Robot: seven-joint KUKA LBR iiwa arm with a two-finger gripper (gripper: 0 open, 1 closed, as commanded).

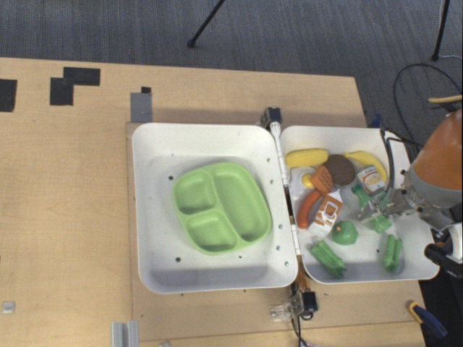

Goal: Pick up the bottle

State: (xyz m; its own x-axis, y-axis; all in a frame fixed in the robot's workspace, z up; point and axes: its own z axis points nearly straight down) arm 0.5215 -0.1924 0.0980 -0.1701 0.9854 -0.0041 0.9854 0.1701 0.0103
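The gripper, whose state cannot be told, hangs over the bottle amid crowded toys, so it could snag the green pepper instead.

Bottle: small, white-labelled, lying tilted, right bin's upper right.

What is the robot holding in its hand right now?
It cannot be told. The gripper is low in the right white bin among the toy food, near the small bottle with the white label.
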